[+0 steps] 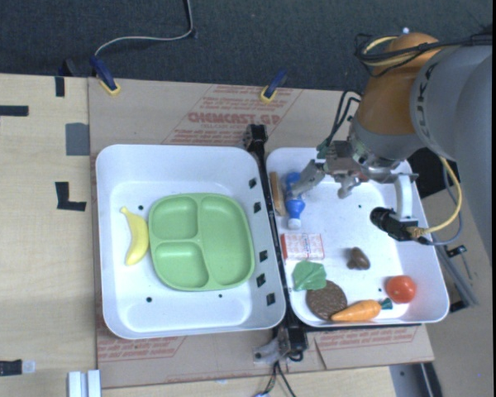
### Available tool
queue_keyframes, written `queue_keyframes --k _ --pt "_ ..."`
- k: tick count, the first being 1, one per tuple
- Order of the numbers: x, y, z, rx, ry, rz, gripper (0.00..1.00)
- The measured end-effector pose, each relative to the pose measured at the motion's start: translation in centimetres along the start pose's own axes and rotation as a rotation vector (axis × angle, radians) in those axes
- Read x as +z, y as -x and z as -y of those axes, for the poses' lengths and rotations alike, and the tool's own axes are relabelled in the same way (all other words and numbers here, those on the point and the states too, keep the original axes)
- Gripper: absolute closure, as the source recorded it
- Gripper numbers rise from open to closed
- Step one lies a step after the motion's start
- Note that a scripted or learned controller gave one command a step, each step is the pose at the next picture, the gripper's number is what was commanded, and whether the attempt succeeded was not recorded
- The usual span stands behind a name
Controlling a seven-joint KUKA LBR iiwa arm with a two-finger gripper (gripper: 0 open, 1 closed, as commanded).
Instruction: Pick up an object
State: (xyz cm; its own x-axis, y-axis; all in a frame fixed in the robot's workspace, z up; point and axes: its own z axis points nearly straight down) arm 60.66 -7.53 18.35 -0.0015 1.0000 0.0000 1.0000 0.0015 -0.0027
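Observation:
My gripper (326, 183) hangs over the back of the right bin (422, 304), its two fingers spread open with nothing between them. Just left of the left finger lies a blue and white bottle (293, 197). Further forward in the same bin lie a red and white packet (302, 245), a small brown lump (359, 259), a green leaf (309, 275), a brown round cookie (323, 298), an orange carrot (357, 310) and a red tomato (401, 289).
The left bin (116, 304) holds a green divided plate (202, 241) and a yellow banana (135, 236). A thin brown stick (276, 193) lies along the right bin's left wall. A black cable fitting (393, 222) hangs off the arm over the bin's right side.

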Motion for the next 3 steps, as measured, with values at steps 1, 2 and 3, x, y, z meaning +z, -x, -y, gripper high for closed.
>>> queue_keyframes --k 1,2,3 --pt "9.8 2.2 -0.8 0.001 0.004 0.001 0.00" --pt "8.8 2.2 -0.8 0.000 0.003 0.002 1.00" --pt "-0.1 -2.4 4.0 0.000 0.002 -0.001 1.00"
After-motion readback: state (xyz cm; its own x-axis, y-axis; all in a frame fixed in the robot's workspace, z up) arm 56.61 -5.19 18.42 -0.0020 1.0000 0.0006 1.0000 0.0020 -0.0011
